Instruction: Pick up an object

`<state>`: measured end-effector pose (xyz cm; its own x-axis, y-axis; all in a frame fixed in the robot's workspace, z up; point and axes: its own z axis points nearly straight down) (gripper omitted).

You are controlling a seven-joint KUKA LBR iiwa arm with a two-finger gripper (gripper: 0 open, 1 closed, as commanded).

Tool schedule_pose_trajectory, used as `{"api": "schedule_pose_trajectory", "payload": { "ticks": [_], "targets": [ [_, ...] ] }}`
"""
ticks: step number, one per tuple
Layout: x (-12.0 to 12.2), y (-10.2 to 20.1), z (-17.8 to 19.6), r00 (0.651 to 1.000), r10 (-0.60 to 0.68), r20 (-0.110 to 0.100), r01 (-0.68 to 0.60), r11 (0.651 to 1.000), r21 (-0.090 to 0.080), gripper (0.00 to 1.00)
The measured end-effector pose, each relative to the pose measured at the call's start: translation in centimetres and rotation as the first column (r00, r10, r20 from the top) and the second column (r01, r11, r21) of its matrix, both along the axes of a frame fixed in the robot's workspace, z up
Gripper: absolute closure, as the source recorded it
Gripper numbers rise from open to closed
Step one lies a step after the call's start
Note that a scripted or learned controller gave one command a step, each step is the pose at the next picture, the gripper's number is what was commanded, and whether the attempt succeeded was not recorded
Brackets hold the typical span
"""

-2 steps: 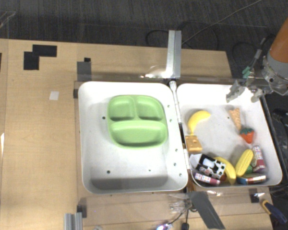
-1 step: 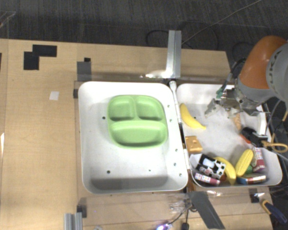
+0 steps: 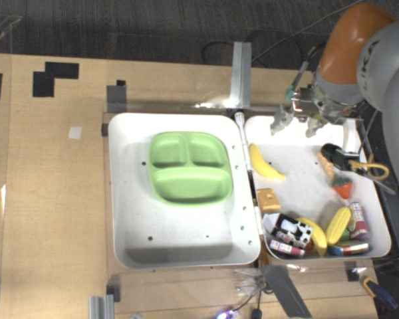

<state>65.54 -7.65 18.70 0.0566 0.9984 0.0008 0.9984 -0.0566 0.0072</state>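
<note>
Wooden tabletop (image 3: pixel 46 178) with two white bins, arm waiting at the right.

On your left, the left bin (image 3: pixel 130 244) carries a green divided plate (image 3: pixel 188 165), which looks stiff and too wide for an easy grasp. In the right bin (image 3: pixel 299 171) the banana (image 3: pixel 265 164) lies apart near the dividing wall; I judge it light, hard and a little slippery, so you should take it across the middle of its curve. Beside it sits a small tan block (image 3: pixel 268 200), and the front corner holds a crowded pile with a corn cob (image 3: pixel 338 224). Labels there are too small to read. Your tool (image 3: pixel 293 122) hovers over the bin's far edge, fingers apart, holding nothing.
</note>
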Motion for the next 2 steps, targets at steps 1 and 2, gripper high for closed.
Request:
{"api": "schedule_pose_trajectory", "payload": {
  "ticks": [1,2],
  "targets": [
    [-0.9,-0.9,-9.1,1.0,0.004,-0.003,-0.004,1.0,0.0,0.0],
    [-2.3,-3.2,-9.8,0.993,-0.115,0.003,0.115,0.993,0.003,0.0]
  ]
}}
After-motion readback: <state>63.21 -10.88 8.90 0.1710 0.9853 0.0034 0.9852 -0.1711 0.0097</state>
